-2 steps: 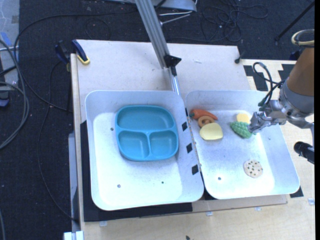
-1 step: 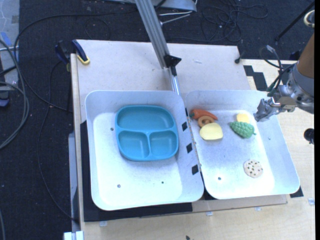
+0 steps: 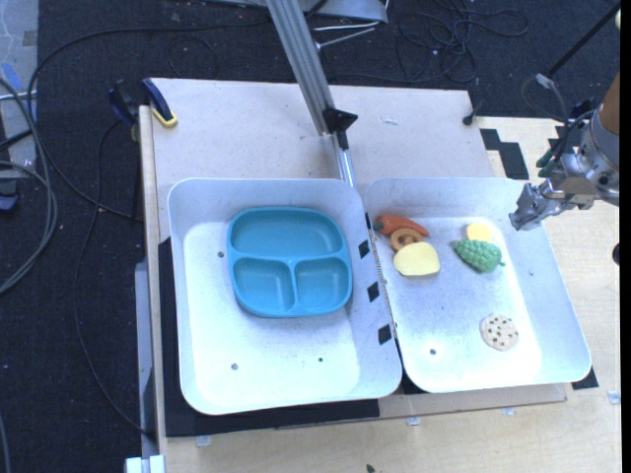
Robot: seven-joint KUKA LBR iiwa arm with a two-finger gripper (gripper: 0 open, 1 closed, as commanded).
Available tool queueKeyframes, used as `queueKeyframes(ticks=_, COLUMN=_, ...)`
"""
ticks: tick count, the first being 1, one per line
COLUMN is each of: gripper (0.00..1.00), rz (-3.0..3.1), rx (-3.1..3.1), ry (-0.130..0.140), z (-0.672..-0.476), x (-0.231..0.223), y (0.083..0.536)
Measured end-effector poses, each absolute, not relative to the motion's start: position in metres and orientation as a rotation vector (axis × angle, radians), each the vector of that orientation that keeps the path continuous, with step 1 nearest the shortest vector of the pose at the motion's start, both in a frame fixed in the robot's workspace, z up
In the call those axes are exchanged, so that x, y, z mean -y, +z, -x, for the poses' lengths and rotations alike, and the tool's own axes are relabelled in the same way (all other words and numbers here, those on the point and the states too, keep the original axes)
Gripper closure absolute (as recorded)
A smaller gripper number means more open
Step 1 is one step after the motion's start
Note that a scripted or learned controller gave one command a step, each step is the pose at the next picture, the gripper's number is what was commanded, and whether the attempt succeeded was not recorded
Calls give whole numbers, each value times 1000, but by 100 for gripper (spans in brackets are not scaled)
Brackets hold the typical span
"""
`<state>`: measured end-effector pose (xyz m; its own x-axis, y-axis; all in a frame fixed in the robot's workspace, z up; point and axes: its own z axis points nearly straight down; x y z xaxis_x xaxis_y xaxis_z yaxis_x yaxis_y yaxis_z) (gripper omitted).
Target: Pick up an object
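Left bin (image 3: 197,363): blue divided tray (image 3: 291,262) sits centre, bare white floor around it. Right bin (image 3: 552,313): orange piece (image 3: 401,228) and pale yellow piece (image 3: 417,259) touching near its left wall, green bumpy piece (image 3: 478,254) beside a small yellow one (image 3: 479,231), cookie (image 3: 499,332) alone in open floor toward the front. Gripper (image 3: 525,215) over the right bin's far right rim, nothing between its fingers; open or closed, cannot tell.

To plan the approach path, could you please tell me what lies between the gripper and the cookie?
In the camera view, only bare white bin floor separates the gripper from the cookie; the green grapes sit left of that line.
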<state>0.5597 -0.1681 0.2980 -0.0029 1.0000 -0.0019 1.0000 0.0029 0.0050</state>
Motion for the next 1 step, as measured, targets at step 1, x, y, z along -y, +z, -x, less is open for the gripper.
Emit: queueKeyframes(ticks=1, gripper=100, rz=-2216, rx=-2231, ry=-1, z=-551, x=115, y=277)
